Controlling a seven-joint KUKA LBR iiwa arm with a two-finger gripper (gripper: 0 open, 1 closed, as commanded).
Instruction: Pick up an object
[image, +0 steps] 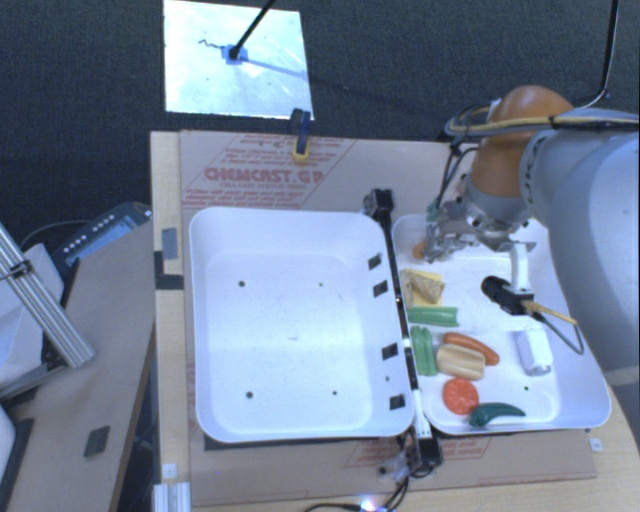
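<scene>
End effector (440, 243) low over right bin (575, 400) far corner, near cheese wedge (424, 286); open or closed: cannot tell. Left bin (290, 320) beside.

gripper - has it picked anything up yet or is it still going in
Done: the arm is over the right bin with the gripper low at that bin's far-left corner. In hand: nothing I can see between the fingers; the view is too small to tell their state. Left: the grasp and lift. The cheese wedge, green pods, hot dog, tomato slice and other toys lie on the bin floor.
</scene>
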